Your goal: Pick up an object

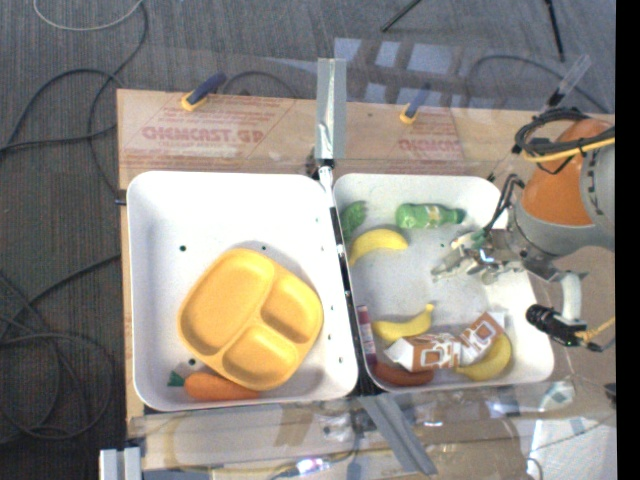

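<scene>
I am hovering my two-finger metal gripper (pixel 462 258), fingers spread and pinching nothing, right of the curved yellow plastic banana (pixel 377 242), whose long axis is pointing toward me.

Yellow tray (pixel 252 317), orange carrot (pixel 213 387), green bottle (pixel 428 215) — white bins (pixel 150 268).

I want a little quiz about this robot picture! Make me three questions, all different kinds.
1. True or false: the yellow tray lies in the left bin.
2. Which lies nearest the pincer? A) orange carrot B) green bottle C) yellow tray
3. Fill in: the carton lies in the ___ bin.

Key: 1 true; 2 B; 3 right.
</scene>
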`<action>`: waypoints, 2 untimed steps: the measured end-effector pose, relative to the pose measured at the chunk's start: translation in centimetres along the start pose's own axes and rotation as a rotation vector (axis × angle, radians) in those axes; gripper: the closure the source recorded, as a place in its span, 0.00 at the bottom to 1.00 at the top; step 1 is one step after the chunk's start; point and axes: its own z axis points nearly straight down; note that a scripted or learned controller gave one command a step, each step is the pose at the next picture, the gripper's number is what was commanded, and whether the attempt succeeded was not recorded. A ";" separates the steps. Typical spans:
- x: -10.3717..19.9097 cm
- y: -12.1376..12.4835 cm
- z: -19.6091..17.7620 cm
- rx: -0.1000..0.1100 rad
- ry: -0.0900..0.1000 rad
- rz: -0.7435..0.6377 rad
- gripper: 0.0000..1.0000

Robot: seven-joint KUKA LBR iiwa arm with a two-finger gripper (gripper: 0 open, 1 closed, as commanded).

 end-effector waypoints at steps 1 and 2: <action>0.4 10.0 0.7 0.024 0.000 0.088 0.00; 0.5 10.0 -0.2 0.028 -0.005 0.085 1.00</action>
